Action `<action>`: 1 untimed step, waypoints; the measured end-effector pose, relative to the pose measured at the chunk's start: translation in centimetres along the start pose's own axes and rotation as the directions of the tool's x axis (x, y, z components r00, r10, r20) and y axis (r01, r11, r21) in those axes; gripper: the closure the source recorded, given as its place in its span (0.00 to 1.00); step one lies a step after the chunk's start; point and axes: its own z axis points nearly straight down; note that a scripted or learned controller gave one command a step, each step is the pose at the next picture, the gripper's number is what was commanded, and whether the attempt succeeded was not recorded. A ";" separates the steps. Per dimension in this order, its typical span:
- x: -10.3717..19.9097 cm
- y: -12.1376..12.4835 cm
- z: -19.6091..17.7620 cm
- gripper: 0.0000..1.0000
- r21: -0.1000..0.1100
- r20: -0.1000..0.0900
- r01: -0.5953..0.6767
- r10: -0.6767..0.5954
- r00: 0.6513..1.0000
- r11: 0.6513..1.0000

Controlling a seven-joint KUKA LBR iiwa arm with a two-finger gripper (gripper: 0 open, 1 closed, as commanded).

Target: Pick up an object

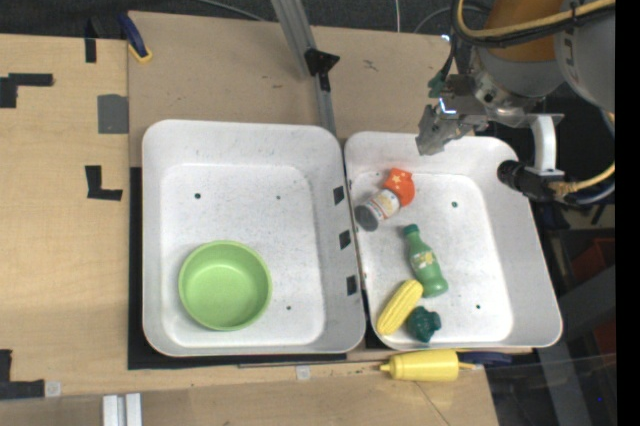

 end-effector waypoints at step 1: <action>4.9 -0.1 0.0 1.00 -0.001 0.000 0.001 -0.001 1.000 1.000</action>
